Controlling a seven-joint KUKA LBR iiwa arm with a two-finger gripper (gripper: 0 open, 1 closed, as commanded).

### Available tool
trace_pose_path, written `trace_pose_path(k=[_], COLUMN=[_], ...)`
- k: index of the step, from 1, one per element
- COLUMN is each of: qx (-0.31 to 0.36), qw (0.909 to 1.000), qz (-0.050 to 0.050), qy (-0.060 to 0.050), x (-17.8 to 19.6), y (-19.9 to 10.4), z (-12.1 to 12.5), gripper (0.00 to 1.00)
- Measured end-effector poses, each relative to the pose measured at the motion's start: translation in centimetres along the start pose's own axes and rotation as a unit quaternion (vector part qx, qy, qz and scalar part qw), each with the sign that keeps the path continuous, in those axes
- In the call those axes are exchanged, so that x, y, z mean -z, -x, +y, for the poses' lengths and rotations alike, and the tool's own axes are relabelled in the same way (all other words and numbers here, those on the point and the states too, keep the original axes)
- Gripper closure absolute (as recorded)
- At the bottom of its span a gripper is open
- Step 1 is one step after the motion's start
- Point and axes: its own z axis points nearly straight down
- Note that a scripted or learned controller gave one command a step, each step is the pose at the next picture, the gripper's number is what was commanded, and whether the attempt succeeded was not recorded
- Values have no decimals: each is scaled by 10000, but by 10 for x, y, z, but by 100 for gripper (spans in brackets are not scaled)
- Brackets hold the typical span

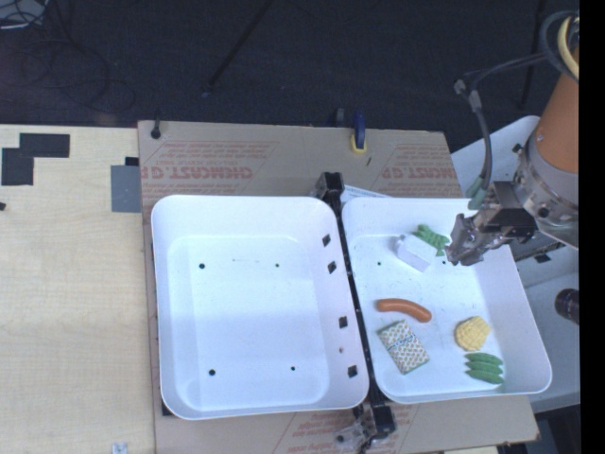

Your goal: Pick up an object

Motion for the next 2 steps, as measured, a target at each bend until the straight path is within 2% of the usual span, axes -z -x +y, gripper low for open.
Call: trace_pose_path(k=[1, 2], qx=[-59, -53], qw=[10000, 9999], qz=[8, 6], qy=[2, 99], x=[-93, -7], y=[-30, -82], z=[14, 73], gripper=[100, 100])
